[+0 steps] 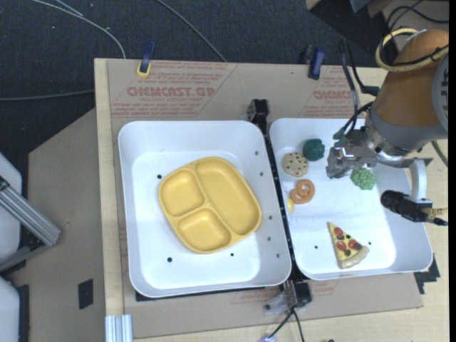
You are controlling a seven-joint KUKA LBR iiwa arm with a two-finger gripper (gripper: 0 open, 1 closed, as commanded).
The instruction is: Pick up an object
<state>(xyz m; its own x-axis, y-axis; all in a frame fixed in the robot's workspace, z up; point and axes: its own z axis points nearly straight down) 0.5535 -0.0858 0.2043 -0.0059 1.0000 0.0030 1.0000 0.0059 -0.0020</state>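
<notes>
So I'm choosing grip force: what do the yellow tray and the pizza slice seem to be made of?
The yellow tray looks like hard molded plastic: smooth, uniform color, soft sheen, rounded compartment walls. The pizza slice seems a toy, likely plastic or rubber: flat solid colors and a thick molded crust. Whether it is rigid or soft cannot be told from here.

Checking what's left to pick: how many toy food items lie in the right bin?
5: cookie, dark green piece, pretzel, pizza slice, light green piece beside the gripper. The arm may hide more.
</notes>
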